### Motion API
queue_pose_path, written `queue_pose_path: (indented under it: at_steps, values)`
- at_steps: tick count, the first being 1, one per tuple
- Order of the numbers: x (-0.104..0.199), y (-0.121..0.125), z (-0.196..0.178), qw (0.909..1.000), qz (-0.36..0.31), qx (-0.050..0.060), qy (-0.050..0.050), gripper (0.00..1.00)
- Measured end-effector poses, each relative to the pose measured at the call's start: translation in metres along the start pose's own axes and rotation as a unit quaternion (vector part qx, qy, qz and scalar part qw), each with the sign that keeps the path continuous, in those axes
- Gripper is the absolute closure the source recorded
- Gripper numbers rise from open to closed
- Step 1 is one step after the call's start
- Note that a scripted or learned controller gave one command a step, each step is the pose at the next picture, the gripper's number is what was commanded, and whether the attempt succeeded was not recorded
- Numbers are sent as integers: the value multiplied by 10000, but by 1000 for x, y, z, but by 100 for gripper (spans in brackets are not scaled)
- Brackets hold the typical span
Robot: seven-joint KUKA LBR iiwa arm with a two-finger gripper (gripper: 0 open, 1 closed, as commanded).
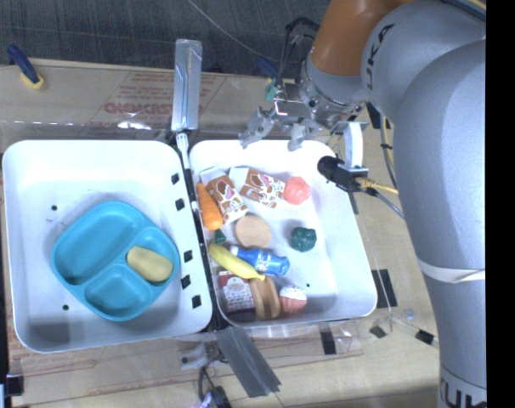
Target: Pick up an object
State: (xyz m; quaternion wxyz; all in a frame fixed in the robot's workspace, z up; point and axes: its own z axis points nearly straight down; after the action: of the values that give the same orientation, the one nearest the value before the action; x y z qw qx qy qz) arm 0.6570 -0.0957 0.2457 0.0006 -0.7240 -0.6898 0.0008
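Observation:
My gripper hangs over the far rim of the right bin, its two fingers spread open with nothing between them. Just below it in the bin lie two brown-and-white snack packets and a pink ball. An orange carrot lies along the bin's left wall. Further toward the front are a round tan bun, a dark green lump, a banana, a blue bottle, a can and a cupcake.
The left bin holds a blue divided plate with a yellow potato-like piece in one compartment. A metal bar stands at the back between the bins. The grey arm fills the right side.

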Motion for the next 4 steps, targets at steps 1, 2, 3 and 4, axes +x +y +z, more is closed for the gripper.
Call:
queue_pose_path:
  at_steps: [1,2,3,4]
  values:
    - [-2,-59,122,9998,196,64,2,0]
    - [-2,-130,151,9996,286,2,1,0]
    - [-24,-104,154,9991,423,7,3,0]
    - [-12,-179,153,9983,577,-26,-5,0]
